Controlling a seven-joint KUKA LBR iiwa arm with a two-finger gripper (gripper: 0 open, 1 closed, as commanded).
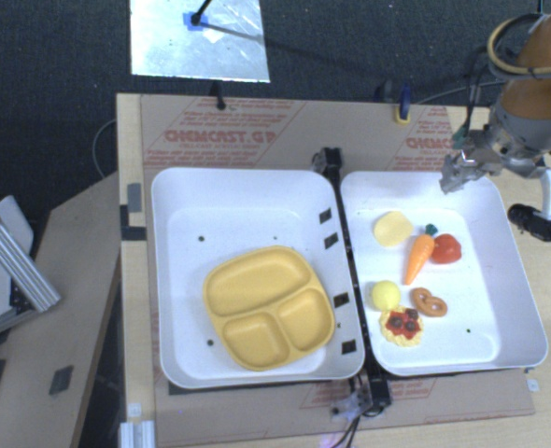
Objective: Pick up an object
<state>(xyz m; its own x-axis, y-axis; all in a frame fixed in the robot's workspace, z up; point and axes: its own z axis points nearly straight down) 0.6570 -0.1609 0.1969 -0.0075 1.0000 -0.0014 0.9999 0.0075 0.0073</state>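
The right bin holds several toy foods: a pale yellow round piece, an orange carrot, a red tomato, a small yellow lemon, a brown pretzel and a little pizza slice. My gripper hangs over the bin's far rim, above and to the right of the pale yellow piece. It is well apart from all the foods, with nothing seen in it.
The left bin holds a yellow sectioned tray. A black divider with clips runs between the bins. The grey arm with its orange band comes in at the top right. A black part sticks out beside the right bin.
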